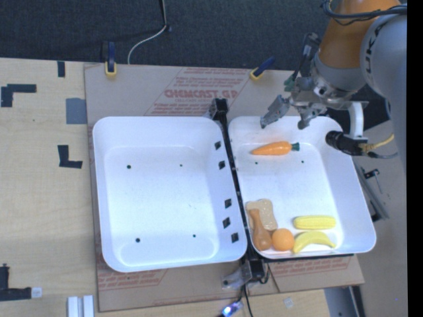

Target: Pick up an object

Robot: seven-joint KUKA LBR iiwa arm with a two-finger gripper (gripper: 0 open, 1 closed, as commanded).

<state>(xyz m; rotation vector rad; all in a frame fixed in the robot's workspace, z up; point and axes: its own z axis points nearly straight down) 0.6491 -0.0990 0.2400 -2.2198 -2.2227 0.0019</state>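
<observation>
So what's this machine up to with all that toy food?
A grey robot arm with an orange band reaches in over the right bin. Its end effector hangs open above the bin's far end, just over a toy carrot, and holds nothing. The carrot lies by itself on the bin floor. At the near end sit a piece of toy bread, an orange, a corn cob and a banana. Nothing has been picked up yet.

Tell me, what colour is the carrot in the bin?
The carrot is orange with a small green tip, seen best in the camera view, lying in the right bin.
</observation>
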